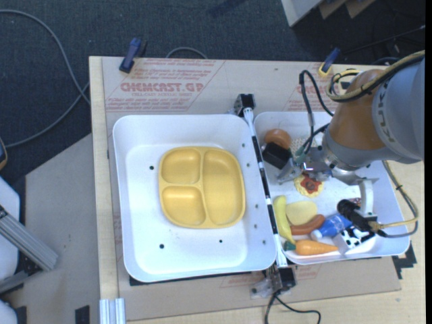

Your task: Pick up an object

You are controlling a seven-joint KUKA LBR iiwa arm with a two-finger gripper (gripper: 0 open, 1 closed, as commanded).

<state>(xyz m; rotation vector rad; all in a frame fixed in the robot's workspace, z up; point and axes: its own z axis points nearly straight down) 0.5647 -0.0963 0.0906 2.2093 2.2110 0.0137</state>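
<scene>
The right bin (388,181) holds several small objects. My gripper (305,173) hangs low over its middle, right above a red and yellow toy (311,185). The view does not reveal whether it touches the toy. To the gripper's left lie an orange-brown ball (277,138) and a black block (275,155). Toward the bin's front sit a yellow banana (282,220), a pale yellow piece (302,212), a brown sausage (307,228), an orange carrot (314,248), a blue piece (332,225) and a black-and-white spotted toy (356,237).
The left bin (135,181) contains a yellow divided plate (201,186). A metal divider (260,174) runs between the two bins. The arm's grey body and orange band (368,123) cover the right bin's far right part.
</scene>
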